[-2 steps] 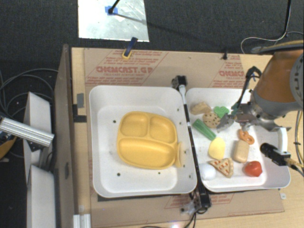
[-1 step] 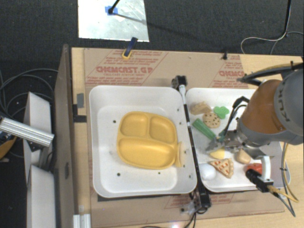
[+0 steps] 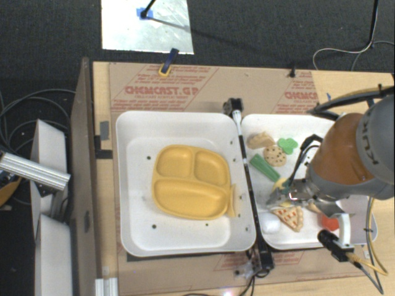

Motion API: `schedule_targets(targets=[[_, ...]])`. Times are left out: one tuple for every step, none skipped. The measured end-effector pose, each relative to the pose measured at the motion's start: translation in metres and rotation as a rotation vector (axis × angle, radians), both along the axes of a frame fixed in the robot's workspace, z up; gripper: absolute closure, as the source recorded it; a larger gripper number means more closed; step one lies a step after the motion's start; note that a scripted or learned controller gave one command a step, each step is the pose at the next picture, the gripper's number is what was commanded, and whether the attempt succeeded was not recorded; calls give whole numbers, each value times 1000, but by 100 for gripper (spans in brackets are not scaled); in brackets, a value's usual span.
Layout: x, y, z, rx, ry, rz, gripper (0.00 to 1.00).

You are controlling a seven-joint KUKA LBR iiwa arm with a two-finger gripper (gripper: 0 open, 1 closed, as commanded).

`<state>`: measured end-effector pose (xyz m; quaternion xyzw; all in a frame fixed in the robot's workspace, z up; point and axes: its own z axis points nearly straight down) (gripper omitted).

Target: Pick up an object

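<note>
1. Gripper hangs low in the right bin, just above the pizza slice; whether its fingers are open or closed, I cannot tell.
2. Descent should stay straight and centred on the slice, clear of the green stick beside it.
3. Right bin count: one pizza slice, one green stick, one cookie, one green clover piece, one tan piece.
4. Left bin count: one yellow divided tray.

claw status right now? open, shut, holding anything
claw: low in the right bin, just above the pizza slice toy; open or shut cannot be told, and nothing is seen held.
</note>
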<state>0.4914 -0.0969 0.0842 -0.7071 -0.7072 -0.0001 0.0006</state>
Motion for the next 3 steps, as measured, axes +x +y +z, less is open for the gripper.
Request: schedule_targets(targets=[[65, -29, 72, -5, -13, 4, 0], [39, -4, 3, 1, 4, 2, 0], [2, 1, 0, 0, 0, -1, 0]])
